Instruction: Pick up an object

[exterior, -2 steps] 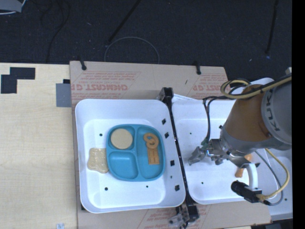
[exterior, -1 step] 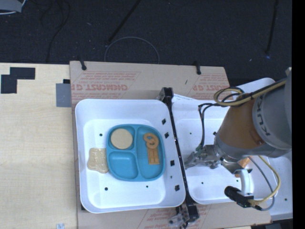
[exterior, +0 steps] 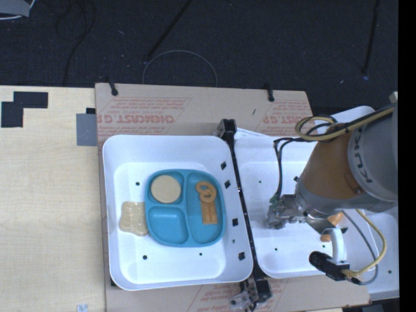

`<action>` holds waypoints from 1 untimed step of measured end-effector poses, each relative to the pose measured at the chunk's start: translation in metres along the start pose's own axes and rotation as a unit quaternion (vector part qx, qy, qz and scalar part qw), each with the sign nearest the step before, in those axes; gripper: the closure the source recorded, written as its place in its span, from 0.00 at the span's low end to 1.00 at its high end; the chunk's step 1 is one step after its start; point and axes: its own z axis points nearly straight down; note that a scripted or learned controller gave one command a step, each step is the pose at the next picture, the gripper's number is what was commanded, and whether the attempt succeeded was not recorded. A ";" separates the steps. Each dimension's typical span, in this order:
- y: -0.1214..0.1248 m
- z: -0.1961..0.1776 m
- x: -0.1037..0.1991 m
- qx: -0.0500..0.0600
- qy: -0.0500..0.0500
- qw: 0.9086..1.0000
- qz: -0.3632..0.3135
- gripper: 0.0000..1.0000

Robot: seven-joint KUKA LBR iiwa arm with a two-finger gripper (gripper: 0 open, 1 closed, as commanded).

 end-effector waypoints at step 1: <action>0.011 -0.054 0.000 -0.003 -0.001 1.000 -0.004 1.00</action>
